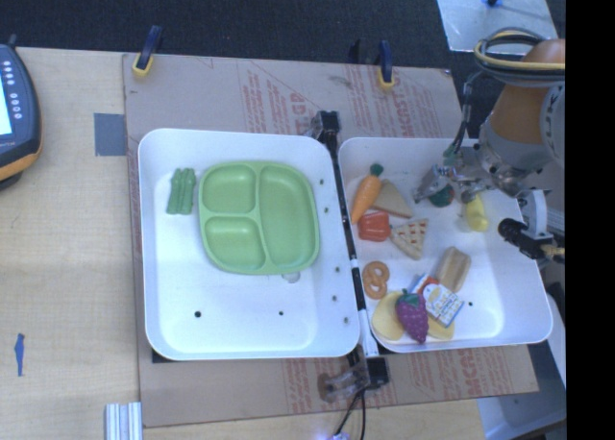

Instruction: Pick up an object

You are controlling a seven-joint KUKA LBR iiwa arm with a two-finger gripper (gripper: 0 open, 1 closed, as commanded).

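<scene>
The right bin (519,328) holds several toy foods: a carrot (364,196), a tan wedge (392,201), a red piece (374,227), a pizza slice (410,236), a pretzel (375,279), purple grapes (412,316), a small printed box (444,304), a bread roll (452,268) and a yellow piece (475,213). My gripper (445,182) hangs low over the far part of this bin, directly above a small dark green object (440,196). I cannot tell whether it touches that object.
The left bin (173,313) carries a green divided plate (259,217) and a green bean bundle (181,190) at its far left. A black divider (338,198) runs between the bins. A handheld pendant (14,111) lies at the bench's left edge.
</scene>
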